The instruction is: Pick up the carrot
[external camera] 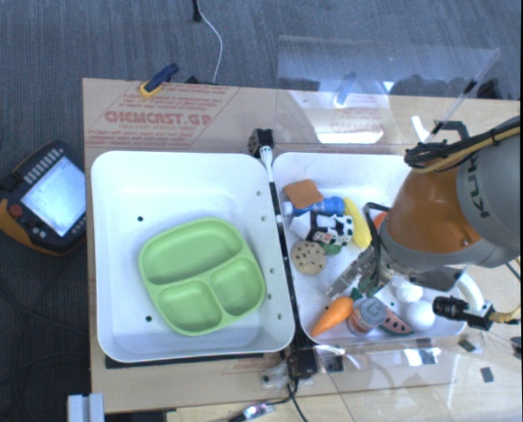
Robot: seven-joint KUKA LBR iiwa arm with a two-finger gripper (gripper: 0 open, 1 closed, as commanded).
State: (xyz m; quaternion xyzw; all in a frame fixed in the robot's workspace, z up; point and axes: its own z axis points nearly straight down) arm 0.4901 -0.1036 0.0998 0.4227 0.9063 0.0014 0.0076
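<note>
Fingers of the gripper [359, 275] hang low in the right bin [289, 236], and from the overhead camera view we cannot tell how far the jaws stand apart; the metal parts blur together under the wrist. We see nothing between them. Their tips lie just above and to the right of the carrot [330, 315], near it, though whether they touch it we cannot say.

We find the carrot lying on the floor of the right bin near its front wall, orange, its pointed end toward the front left corner. Just to its right stands a small can [364, 316], and beyond that lies a watermelon slice [398, 325].

We see the arm [437, 214] reaching in from the right, its orange band bulking over the right half of that bin, the grey link above it running off the frame edge.

Farther back in the same bin we make out a cookie [308, 256], a black-and-white cow toy [330, 229], a brown block [303, 192] and a yellow piece [355, 215], clustered near the divider.

In the left bin [120, 200] we see a green divided tray [203, 275], lying flat, well apart from the gripper.
</note>
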